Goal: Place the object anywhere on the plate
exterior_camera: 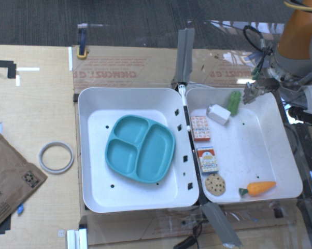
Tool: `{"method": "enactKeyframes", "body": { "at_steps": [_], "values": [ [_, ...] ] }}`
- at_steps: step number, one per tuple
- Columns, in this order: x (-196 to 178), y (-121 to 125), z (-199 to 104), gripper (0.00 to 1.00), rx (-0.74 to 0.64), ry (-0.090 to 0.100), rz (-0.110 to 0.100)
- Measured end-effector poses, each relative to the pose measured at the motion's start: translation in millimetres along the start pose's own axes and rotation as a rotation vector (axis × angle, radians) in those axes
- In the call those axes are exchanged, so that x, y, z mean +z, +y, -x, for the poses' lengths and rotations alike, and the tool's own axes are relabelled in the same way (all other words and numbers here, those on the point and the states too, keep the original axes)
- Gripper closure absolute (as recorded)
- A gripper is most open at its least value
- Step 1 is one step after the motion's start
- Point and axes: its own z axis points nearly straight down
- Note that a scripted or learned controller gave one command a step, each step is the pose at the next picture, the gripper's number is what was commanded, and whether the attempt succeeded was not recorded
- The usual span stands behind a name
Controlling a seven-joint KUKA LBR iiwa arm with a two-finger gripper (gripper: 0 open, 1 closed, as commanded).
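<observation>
- Left bin (pixel 88 139): a shallow white tray that held one item, a teal plate (pixel 140 148) with three compartments, lying flat near the bin's centre and turned slightly askew. Nothing rested on the plate.
- Right bin (pixel 280 154): a matching white tray, joined to the left bin along a shared middle edge. It held six loose items, all well apart from the plate.
- Green object (pixel 234 102): a small upright-looking cylinder at about twelve o'clock in the right bin, just beside the gripper.
- White block (pixel 218 113): lay tilted at about eleven o'clock in the right bin, just beside the green object.
- Two small printed boxes: the upper box (pixel 199 128) at ten o'clock and the lower box (pixel 207 160) at about eight o'clock, both lying flat along the bin's left wall.
- Cookie (pixel 215 184): a round, speckled piece at seven o'clock, just below the lower box.
- Carrot (pixel 258 189): an orange toy with a green stub, lying on its side at five o'clock near the front wall.
- Gripper (pixel 249 93): sat at the right bin's back edge, about one o'clock, at the end of the grey arm (pixel 296 30) with its orange band. The spread of its tips could not be told from this angle, and no item was seen between them.
- Bench surroundings: a roll of tape (pixel 56 156) lay at nine o'clock of the left bin, beside a brown cardboard box (pixel 8 180).
</observation>
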Motion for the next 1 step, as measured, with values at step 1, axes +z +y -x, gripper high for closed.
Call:
{"method": "enactKeyframes", "body": {
  "at_steps": [1],
  "values": [
    [-61.0, 0.4, 63.5, 1.0, 0.146, -0.001, 0.005]
  ]
}}
